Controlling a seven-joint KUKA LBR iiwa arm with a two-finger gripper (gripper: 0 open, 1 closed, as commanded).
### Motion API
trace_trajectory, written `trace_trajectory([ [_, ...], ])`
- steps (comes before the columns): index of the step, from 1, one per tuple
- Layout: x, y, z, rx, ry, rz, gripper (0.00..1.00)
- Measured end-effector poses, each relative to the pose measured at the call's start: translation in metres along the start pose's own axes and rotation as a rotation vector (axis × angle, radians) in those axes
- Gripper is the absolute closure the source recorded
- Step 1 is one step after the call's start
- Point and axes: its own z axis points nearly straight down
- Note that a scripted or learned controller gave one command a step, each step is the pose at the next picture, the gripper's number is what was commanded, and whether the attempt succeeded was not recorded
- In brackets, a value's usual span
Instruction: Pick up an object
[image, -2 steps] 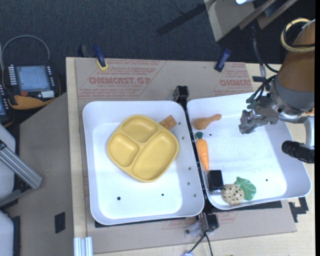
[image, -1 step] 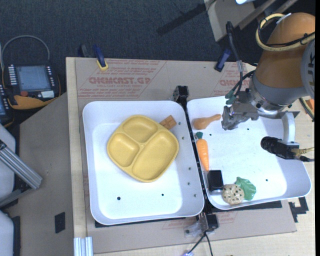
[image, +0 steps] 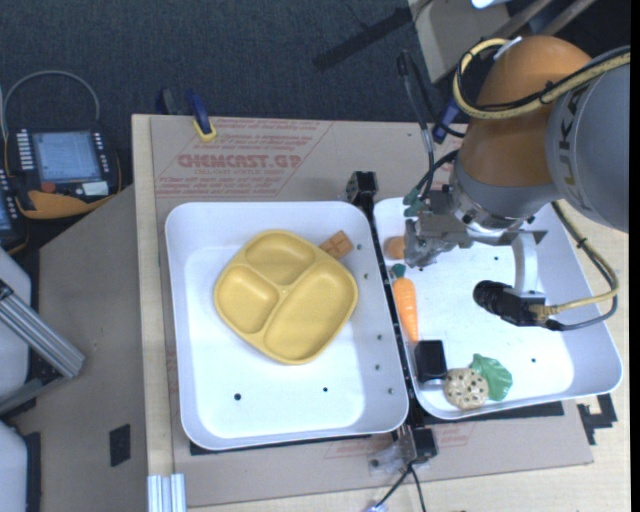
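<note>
The gripper (image: 418, 250) hangs above the right bin's (image: 590, 375) near-left part, beside a carrot (image: 405, 308); I cannot tell its fingers' state.

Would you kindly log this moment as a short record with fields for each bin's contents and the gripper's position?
left bin: yellow divided plate, small brown block at the plate's far edge
right bin: carrot, black block, cookie, green leafy toy
gripper: low over the right bin's far left corner, just beyond the carrot
held item: none seen between the fingers
</note>
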Motion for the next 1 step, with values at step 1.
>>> trace_trajectory([
  [1,0.0457,0.0135,0.0087,-0.006,-0.001,0.0,1.0],
])
